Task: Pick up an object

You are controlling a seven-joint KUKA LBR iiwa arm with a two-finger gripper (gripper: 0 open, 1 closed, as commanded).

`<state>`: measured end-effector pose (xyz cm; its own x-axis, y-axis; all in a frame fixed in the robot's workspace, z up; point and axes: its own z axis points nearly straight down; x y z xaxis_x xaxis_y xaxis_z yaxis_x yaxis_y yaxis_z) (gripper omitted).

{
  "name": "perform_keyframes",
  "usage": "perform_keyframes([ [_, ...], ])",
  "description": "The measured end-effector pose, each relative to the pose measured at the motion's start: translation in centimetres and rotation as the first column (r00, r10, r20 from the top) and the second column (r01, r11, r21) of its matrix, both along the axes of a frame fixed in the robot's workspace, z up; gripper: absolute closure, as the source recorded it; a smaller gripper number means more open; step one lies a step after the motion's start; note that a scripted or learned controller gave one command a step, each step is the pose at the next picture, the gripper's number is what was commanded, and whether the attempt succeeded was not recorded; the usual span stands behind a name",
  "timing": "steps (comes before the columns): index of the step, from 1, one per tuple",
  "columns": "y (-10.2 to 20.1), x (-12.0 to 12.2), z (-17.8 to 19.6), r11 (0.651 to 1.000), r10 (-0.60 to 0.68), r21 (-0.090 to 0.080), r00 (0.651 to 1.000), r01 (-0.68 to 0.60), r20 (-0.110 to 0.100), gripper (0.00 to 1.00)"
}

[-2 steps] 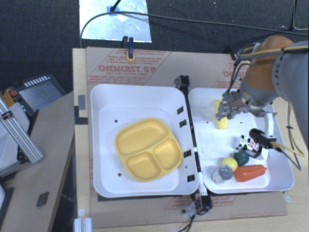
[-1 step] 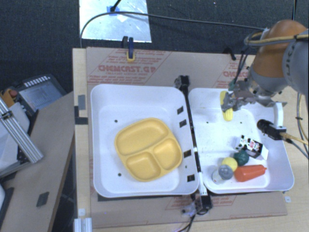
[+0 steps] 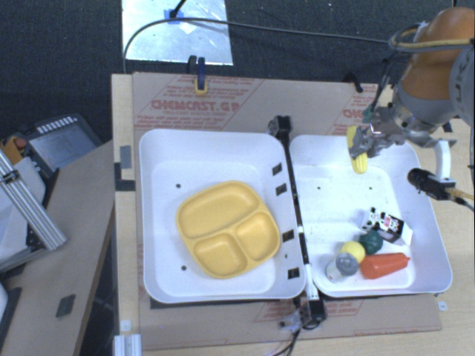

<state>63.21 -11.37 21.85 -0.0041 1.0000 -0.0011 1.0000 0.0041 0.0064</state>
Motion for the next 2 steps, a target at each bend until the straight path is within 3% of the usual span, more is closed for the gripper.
perform_keyframes([
  [1,0.0,0.2,5.5,1.0,0.001,0.0,1.0,-0.001,0.001,1.0],
  [2,4.7,-1.1,5.8,1.0,0.004,0.002,1.0,-0.004,-0.005,1.0],
])
